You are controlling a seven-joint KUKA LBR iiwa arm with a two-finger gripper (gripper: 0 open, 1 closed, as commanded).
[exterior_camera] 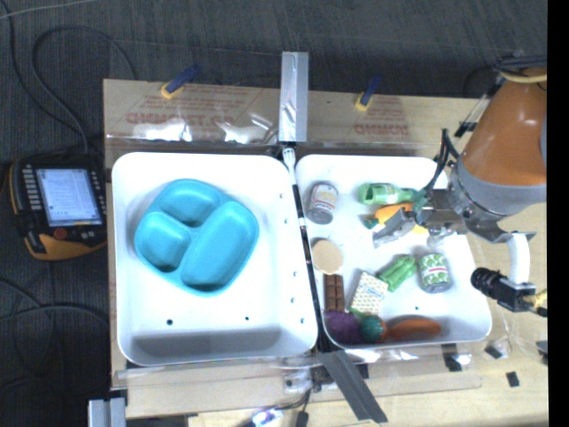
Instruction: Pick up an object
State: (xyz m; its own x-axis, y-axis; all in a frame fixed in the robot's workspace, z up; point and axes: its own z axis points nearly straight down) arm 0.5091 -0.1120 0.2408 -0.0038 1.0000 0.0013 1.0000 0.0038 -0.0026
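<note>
A: What is seen of the arm?

B: The arm [502, 154] is seen reaching in from the right over the right bin [462, 305], its orange band above the grey wrist. The gripper [397, 225] is found low over the upper right part of that bin, among the items there.

A: Can its state be told?

B: It cannot be told. The tip is blurred against the clutter beneath it, and nothing can be made out as held.

A: What is located near it?

B: A green item [384, 192] is placed just above it, and an orange piece [392, 210] lies right beside it (whether they are touched cannot be judged). A small can with a green label [433, 271] is set below and to the right, with a green vegetable-like piece [398, 271] next to it.

A: And the rest of that bin?

B: A tin can [321, 202] is laid near the upper left corner, a round tan disc [327, 254] below it. A brown bar [333, 292] and a patterned packet [369, 294] are placed lower, and along the bottom wall a purple item [343, 326], a small green one [372, 328] and an orange carrot-like shape [414, 328] are lined up.

A: What is held by the left bin [213, 336]?

B: A blue three-part tray [196, 232] is laid in it, tilted. A handheld controller [58, 205] is left on the floor well to the left.
</note>
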